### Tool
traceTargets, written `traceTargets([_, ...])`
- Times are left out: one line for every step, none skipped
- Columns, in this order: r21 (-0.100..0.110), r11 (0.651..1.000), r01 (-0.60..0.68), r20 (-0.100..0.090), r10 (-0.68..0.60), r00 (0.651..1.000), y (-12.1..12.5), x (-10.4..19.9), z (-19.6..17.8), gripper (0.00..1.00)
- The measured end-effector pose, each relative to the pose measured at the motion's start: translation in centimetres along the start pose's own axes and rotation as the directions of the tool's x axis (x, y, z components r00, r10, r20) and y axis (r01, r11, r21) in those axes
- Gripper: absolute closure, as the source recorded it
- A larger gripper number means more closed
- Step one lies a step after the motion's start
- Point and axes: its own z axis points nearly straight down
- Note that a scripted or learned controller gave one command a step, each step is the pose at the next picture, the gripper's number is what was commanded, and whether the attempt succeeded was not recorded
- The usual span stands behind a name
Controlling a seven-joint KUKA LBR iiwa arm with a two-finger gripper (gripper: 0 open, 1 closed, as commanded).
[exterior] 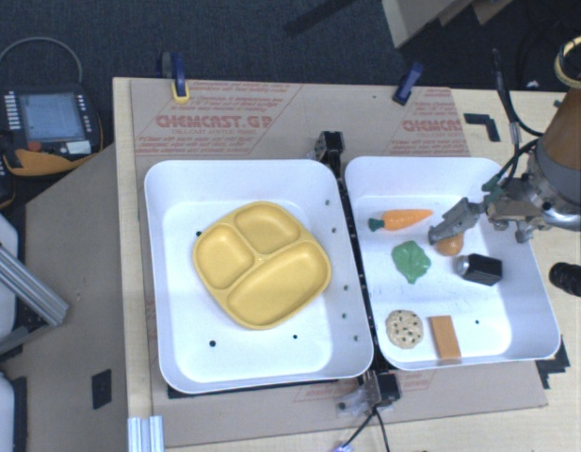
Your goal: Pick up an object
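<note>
The right bin (525, 342) holds several small objects. An orange carrot (401, 219) lies near its far left side, with a green leafy piece (411, 260) just in front of it. A round cookie (403, 328) and a tan block (444, 336) sit at the near edge. A small black and grey block (480, 268) lies right of centre. My gripper (457, 224) reaches in from the right, low over the bin's middle. It sits just above a small orange-brown lump (448, 245), which it partly covers. I see nothing held.
The left bin (177, 205) holds a yellow divided plate (262, 264). A black divider with a clamp (329, 145) runs between the bins. Cables hang by the arm (563, 172) at the right edge.
</note>
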Motion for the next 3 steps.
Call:
traceTargets([-0.012, 1.000, 0.003, 0.002, -0.003, 1.000, 0.2, 0.0, -0.6, 0.00])
traceTargets([-0.006, 1.000, 0.002, 0.000, -0.002, 1.000, 0.9, -0.6, 5.3, 0.00])
traceTargets([-0.003, 1.000, 0.003, -0.001, -0.003, 1.000, 0.8, -0.3, 11.8, 0.00])
